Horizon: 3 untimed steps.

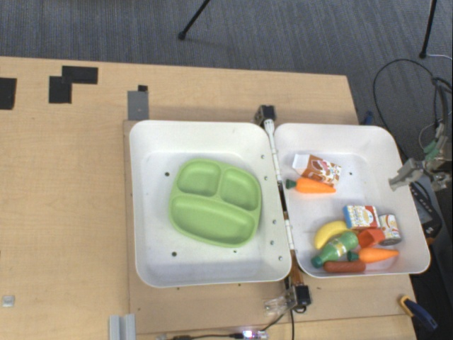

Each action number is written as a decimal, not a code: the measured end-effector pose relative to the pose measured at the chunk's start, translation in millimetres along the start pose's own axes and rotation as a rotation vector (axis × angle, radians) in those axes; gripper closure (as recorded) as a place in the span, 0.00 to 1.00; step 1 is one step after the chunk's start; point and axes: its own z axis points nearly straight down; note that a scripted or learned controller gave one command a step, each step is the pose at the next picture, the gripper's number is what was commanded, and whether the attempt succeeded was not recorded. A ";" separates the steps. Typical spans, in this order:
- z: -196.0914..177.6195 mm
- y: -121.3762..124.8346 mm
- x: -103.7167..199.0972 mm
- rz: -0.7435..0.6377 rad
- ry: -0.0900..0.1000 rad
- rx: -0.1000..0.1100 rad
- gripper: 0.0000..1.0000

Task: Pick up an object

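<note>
Resting on the bench: two white bins side by side, left bin (145, 211) and right bin (382, 144), meeting along a central seam.
Landmark: the green divided plate (215, 202), lying flat in the middle of the left bin, three compartments facing up.
Carrot, upper (313, 185): right of the plate, just across the seam, lying on its side with its green tip towards the plate.
Snack packet (320, 168): right of the plate and slightly farther back than it, touching the upper carrot.
Banana (328, 233): right of the plate, near the front of the right bin.
Green bottle (338, 248): right of the plate, lying just in front of the banana and touching it.
Juice cartons (371, 221): farther right of the plate than the banana, two small boxes together.
Carrot, lower (377, 255): far right of the plate, in front of the cartons.
Red sausage (345, 266): right of the plate, against the right bin's front wall.
Gripper (413, 171): far right of the plate, over the right bin's outer rim, well apart from the toys; whether its fingers are apart or together cannot be told.
</note>
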 end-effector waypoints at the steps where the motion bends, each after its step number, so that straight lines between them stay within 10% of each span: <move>1: 152.7 -17.6 47.7 -0.055 -0.001 -0.003 0.00; 2: 182.6 24.2 27.9 -0.092 0.013 -0.004 0.00; 3: 169.9 26.4 21.7 -0.091 -0.006 -0.017 1.00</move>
